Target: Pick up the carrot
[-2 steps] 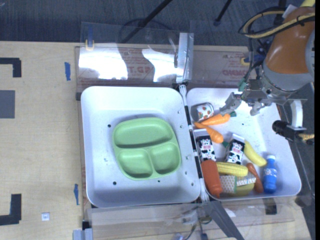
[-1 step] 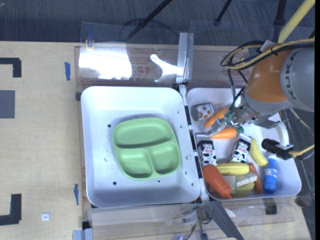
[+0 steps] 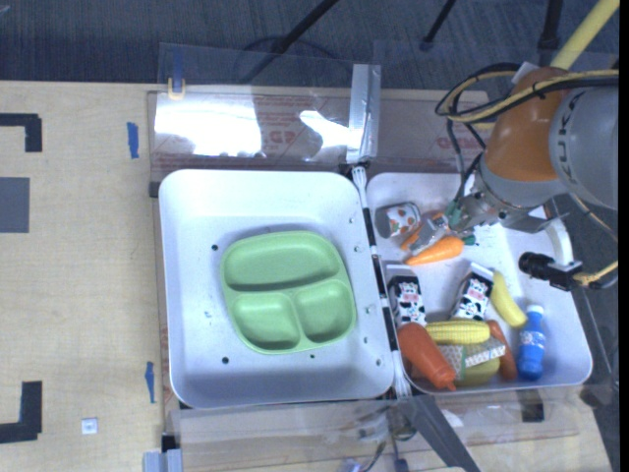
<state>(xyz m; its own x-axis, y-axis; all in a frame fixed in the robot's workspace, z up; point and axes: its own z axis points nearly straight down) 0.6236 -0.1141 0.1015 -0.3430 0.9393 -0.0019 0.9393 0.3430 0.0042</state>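
Left bin [image 3: 187,264]: holds a green divided plate [image 3: 288,290].
Right bin [image 3: 565,347]: crowded with toy food.
Carrot [image 3: 437,252]: orange, lying in the right bin's upper half.
End effector [image 3: 460,214]: low, just above the carrot's right end.
Blue bottle [image 3: 531,342]: near the right rim.

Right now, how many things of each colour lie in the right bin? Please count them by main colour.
Orange: 1, the carrot
Yellow: 2, the banana and the corn cob
Red: 1, the ketchup bottle
Blue: 1, the small bottle
Black and white: 2, the cow-print cartons
Total: 7; a few more are too cluttered to classify.
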